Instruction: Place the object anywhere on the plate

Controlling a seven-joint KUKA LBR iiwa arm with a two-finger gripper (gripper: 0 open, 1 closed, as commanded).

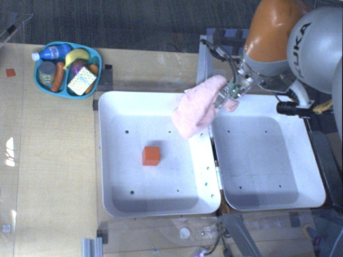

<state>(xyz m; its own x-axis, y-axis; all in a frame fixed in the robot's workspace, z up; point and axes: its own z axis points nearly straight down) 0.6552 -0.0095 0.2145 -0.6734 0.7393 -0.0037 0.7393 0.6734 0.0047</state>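
Bench [53,159]: two bins [161,197]; cube [151,156] left; gripper [228,95], upper centre, apparently clamped on cloth [195,111]; tray [67,68] upper left.

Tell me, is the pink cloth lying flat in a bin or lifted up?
Lifted. The pink cloth hangs bunched from the gripper, draped above the wall between the two bins, not spread on either floor.
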